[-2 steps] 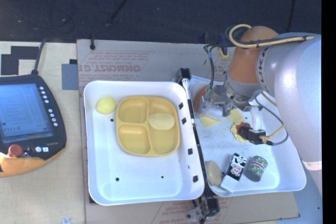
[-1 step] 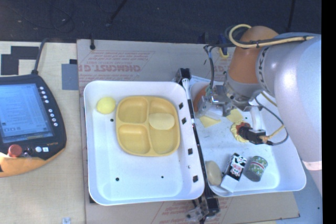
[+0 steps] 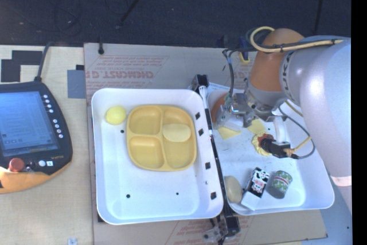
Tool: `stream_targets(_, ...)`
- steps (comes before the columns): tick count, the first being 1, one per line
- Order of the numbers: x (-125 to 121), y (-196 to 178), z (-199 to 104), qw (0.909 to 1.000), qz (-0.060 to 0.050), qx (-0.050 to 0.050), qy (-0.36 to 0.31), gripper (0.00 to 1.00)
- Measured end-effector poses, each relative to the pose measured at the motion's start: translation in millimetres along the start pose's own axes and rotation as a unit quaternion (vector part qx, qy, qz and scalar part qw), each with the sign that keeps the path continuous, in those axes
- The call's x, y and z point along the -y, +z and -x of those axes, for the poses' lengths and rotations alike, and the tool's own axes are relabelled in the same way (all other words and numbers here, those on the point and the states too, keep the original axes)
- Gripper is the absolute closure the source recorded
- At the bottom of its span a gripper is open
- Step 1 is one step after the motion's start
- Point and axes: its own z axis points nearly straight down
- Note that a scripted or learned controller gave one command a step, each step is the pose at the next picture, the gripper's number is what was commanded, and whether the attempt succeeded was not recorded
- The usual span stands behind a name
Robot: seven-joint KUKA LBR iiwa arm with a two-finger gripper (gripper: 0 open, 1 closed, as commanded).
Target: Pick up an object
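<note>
So the arm (image 3: 321,100) is mostly a fat, smooth silver-grey casing, rounded like a big tube, with a glossy sheen that picks up light along its top edge. Above the wrist there's a domed orange band (image 3: 269,66), kind of copper-toned, pretty hard to miss. A yellowish cable (image 3: 261,34) loops over the top of that orange part, and a pale hose or cable runs along the upper edge of the grey casing. Thin dark wires hang down on the left of the wrist. The end effector (image 3: 241,112) is a cluster of metal-grey parts, too cluttered to make out in detail. More black cables (image 3: 301,143) curl out below it.
</note>
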Motion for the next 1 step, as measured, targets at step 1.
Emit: stream_targets(1, 0.0, 0.0, -0.1, 1.0, 0.0, 0.0, -0.001, 0.0)
